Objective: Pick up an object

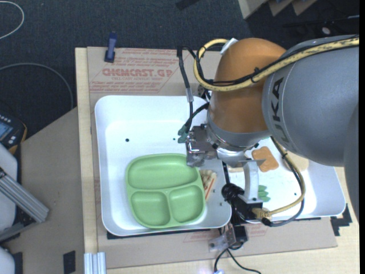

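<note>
green divided plate (165,190) beside orange piece (266,157)

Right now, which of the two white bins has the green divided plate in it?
The left bin holds the green divided plate, near its front. The right bin lies mostly under the arm, with an orange piece showing in it.

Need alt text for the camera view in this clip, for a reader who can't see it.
A grey robot arm with an orange band reaches in from the right over two shallow white bins, its wrist above the divided green tray lying in the left bin. A small orange piece and a green item lie in the right bin.
</note>
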`<state>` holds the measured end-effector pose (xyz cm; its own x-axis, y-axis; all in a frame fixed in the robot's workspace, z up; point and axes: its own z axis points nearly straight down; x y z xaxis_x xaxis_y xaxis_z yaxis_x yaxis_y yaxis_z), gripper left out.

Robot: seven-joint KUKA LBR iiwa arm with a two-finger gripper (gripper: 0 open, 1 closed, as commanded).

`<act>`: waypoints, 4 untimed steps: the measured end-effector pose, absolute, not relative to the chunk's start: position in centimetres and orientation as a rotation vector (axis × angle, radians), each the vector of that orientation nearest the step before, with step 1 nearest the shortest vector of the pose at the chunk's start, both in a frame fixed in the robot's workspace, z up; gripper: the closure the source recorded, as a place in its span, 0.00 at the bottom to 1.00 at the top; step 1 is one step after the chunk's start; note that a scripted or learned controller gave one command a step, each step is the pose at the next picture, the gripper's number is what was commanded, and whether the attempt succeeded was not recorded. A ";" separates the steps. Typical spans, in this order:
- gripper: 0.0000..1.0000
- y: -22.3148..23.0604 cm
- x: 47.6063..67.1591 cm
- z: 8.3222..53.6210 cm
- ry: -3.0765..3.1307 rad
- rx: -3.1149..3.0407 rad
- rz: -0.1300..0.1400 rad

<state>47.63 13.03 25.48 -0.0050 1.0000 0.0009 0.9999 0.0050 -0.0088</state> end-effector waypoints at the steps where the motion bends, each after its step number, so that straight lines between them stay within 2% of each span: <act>1: 1.00 20.6 47.8 25.8 -2.231 -2.211 -0.005; 2: 1.00 22.2 52.4 43.4 -2.232 -2.224 -0.033; 3: 1.00 22.4 47.5 29.7 -2.216 -2.216 0.025; 4: 1.00 22.4 54.0 40.3 -2.228 -2.226 -0.021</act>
<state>54.01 22.43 40.26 -0.0009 1.0000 0.0042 0.9999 0.0008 0.0145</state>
